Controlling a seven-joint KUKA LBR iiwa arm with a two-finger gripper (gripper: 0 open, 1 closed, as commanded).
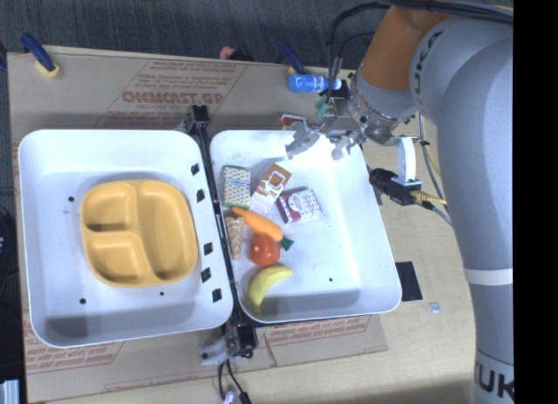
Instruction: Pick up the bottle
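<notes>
The bottle (pixel 307 84), blue with a white end, lies on its side on the cardboard sheet (pixel 174 88) that covers the table, just beyond the far edge of the right bin (pixel 370 245) and outside both bins. The jaws (pixel 321 141) hang over that bin's far edge, near the bottle but on the bin side of it, splayed open with nothing between them.

The main risk, as I judge it, is the rim: the bottle sits close behind the bin wall, so a descent that falls short would bring a finger onto the white edge rather than beside the bottle. Lying flat, the bottle would probably roll if one finger nudged it first, perhaps toward the blue clamp (pixel 292 58) at the table's far edge. A close across its length rather than its width could squeeze it out. The small cartons (pixel 299 205), carrot (pixel 259 222), tomato (pixel 265 249) and banana (pixel 267 282) in the right bin lie well apart from the target. The yellow divided plate (pixel 139 231) rests in the left bin (pixel 52 306).
</notes>
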